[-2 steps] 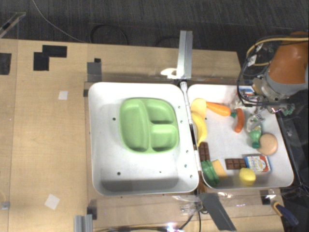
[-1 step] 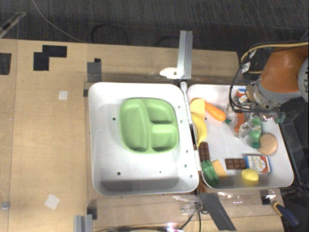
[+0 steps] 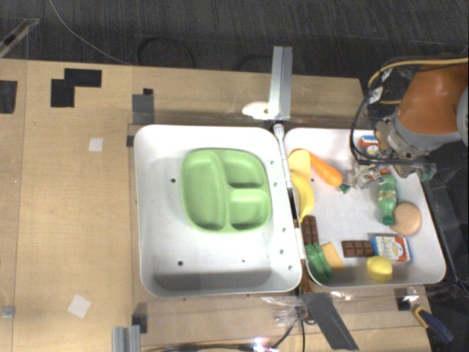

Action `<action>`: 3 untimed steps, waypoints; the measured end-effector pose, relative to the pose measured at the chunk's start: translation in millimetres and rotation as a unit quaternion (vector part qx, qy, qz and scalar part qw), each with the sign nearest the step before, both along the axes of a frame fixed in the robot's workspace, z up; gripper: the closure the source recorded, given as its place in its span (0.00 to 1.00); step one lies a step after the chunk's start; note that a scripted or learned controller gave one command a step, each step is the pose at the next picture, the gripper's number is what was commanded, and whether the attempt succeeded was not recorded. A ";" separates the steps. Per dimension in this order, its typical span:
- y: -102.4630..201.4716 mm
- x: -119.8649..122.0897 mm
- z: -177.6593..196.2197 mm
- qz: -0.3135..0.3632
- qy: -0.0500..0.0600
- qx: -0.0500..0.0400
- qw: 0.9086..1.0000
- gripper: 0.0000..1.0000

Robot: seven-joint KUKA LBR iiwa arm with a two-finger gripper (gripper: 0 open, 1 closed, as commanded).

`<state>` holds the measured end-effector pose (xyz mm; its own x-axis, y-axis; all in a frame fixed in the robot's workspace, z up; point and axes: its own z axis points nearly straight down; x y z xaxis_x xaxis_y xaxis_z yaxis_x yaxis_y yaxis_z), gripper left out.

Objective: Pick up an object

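Nearest the camera, along the right bin's [image 3: 432,270] front edge, a yellow lemon [image 3: 379,268] sits just beside a small red and white carton [image 3: 390,247], with a chocolate bar [image 3: 357,248] at the carton's nine o'clock. Further toward nine o'clock, a dark green piece [image 3: 318,259] lies touching an orange wedge [image 3: 333,254] in the front corner by the divider, and a second chocolate bar [image 3: 310,229] stands lengthwise at their twelve o'clock. In the left bin [image 3: 157,270], a light green divided tray [image 3: 224,189] rests near the middle. Back in the right bin, a tan egg [image 3: 407,218] lies at the carton's twelve o'clock, touching a green bottle [image 3: 387,199] at its ten o'clock. A banana [image 3: 302,184] curves along the divider, with an orange carrot [image 3: 326,171] slanting away at its two o'clock. Farthest back, the gripper [image 3: 368,174] hangs low between the carrot and the bottle; how far its jaws are parted cannot be told, and nothing can be made out in its hold.
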<state>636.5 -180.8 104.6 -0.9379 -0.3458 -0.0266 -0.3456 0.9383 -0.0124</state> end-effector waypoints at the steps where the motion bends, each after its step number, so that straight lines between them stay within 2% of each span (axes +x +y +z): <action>1: 0.1 -0.3 -0.5 0.000 0.001 0.000 1.000 0.00; 2: -9.6 0.9 -16.0 -0.019 0.008 0.001 1.000 0.00; 3: -8.0 5.2 -1.0 -0.017 0.001 0.001 1.000 1.00</action>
<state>641.7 -188.7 103.6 -0.9493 -0.3133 -0.0250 -0.3131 0.9497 -0.0107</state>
